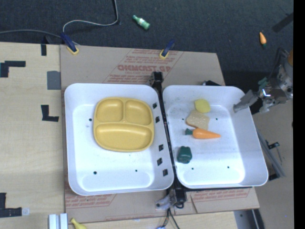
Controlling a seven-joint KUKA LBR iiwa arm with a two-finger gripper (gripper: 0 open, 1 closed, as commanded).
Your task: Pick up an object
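The right bin [248, 151] holds several small items. A yellow round piece [202, 105] lies near its far side. Just in front of that is a tan wedge [198, 121]. An orange carrot [207, 134] with a green end lies beside the wedge. A dark green block [184, 154] sits near the bin's left wall. My gripper [242, 104] hangs at the bin's right rim, to the right of the yellow piece and apart from every item. Nothing shows in its grasp.
The left bin [81, 175] carries a yellow divided plate [125, 124]. A black divider with clips [162, 128] runs between the bins. Both bins rest on cardboard [138, 66]. Cables and a small green object [141, 22] lie on the dark floor behind.
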